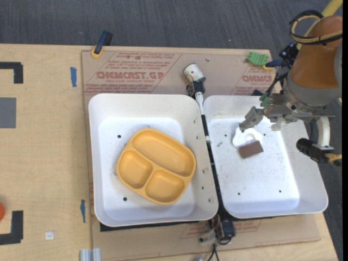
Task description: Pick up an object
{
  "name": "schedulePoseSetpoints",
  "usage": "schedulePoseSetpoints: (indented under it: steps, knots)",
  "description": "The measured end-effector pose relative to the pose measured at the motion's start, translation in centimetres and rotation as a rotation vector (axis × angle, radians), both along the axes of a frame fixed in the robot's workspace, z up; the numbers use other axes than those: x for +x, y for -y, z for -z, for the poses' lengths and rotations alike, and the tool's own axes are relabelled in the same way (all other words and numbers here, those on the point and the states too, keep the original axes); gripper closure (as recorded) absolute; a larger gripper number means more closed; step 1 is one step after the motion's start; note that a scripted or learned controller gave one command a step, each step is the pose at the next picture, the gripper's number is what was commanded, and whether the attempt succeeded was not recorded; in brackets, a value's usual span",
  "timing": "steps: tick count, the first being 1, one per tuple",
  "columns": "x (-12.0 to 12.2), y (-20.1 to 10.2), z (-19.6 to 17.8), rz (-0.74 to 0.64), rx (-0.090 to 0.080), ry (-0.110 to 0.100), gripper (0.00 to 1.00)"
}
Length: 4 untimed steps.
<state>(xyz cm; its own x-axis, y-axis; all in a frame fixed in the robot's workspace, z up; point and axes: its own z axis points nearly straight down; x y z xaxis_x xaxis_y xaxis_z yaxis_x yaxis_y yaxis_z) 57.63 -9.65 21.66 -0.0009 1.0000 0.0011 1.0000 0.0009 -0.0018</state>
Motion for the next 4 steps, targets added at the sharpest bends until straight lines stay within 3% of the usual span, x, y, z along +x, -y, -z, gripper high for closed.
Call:
schedulePoseSetpoints:
  steps: [1, 2, 3, 4]
  knots:
    - [-2.0, 1.9, 10.7, -0.034, 0.0, 0.0, 0.0]
    - [3.3, 1.7, 13.1, -0.142, -0.003, 0.007, 0.0]
    - [3.5, 1.7, 11.9, -0.142, -0.004, 0.014, 1.0]
    - [-6.1, 8.8, 13.0, -0.416, 0.001, 0.004, 1.0]
